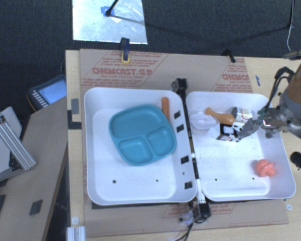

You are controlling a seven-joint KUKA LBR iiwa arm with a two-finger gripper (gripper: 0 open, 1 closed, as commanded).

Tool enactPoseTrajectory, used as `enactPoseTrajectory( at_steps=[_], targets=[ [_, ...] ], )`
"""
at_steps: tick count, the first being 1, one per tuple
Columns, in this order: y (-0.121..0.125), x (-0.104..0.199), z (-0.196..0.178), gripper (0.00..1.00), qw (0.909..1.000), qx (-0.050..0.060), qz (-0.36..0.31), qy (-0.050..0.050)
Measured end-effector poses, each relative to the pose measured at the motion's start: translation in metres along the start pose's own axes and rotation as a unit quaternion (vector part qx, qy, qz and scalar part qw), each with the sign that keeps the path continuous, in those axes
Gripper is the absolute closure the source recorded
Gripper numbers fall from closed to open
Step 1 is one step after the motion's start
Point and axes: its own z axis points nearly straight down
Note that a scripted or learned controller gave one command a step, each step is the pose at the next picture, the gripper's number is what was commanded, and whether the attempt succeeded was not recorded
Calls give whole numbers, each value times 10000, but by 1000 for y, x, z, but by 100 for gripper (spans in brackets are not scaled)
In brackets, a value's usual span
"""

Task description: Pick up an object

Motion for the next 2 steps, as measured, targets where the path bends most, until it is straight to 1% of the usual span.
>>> enactPoseTrajectory(
  at_steps=[1, 2],
  targets=[
    [-2, 0, 42, 0, 10000, 1, -1, 4],
    [1, 4, 85, 0, 10000, -1, -2, 4]
  ],
)
